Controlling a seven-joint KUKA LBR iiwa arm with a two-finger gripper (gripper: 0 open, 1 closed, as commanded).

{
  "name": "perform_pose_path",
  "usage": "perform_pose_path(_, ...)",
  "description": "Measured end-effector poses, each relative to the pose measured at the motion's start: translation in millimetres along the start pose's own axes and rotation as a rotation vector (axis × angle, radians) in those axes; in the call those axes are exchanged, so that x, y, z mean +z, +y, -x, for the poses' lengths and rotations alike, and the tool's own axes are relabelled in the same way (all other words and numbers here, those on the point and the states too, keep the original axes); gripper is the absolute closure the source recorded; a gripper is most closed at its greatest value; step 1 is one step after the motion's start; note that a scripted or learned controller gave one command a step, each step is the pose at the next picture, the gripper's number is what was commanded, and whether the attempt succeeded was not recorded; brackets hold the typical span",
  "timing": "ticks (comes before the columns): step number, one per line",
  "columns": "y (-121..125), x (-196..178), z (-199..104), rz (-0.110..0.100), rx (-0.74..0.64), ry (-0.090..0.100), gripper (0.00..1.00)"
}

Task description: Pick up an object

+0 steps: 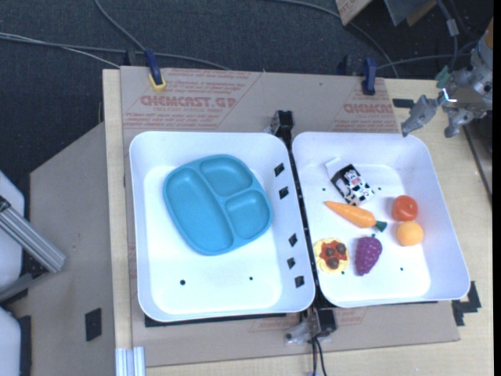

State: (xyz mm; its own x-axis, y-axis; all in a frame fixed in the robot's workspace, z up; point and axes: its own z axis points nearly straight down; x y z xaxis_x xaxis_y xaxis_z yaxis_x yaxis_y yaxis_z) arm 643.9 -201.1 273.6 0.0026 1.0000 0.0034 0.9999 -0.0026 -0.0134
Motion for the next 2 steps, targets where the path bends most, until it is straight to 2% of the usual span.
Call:
perform_pose_path(1,2.1,-8.3,-0.8,0.013,-0.003,-0.003,0.0)
perform_pose_path(2,-4.9,52.1,-1.3,0.007,-0.003,-0.001,0.0)
